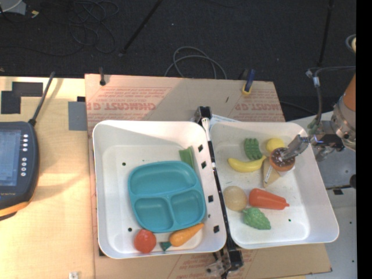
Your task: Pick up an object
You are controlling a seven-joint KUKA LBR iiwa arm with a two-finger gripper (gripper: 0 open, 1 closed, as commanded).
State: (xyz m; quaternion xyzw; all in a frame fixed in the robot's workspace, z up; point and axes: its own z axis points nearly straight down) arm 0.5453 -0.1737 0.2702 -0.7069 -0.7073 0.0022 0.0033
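Gripper [285, 154] hung low in right bin [317, 228], right over brown cone toy [274, 168]; cannot tell if it was open or shut. Crowded spot: lemon [274, 145] just behind, banana [245, 165] and green pickle [252, 149] to left. Nearer front lay round potato [235, 197], red pepper [267, 200], bumpy green veggie [256, 218]. Left bin [110, 156] had teal tray [165, 195] (three sections), tomato [145, 240], carrot [186, 235].

Dark floor [70, 34] with loose black cables [195, 60]; wooden table [58, 173] sunlit at left; cardboard sheet [174, 100] over table.
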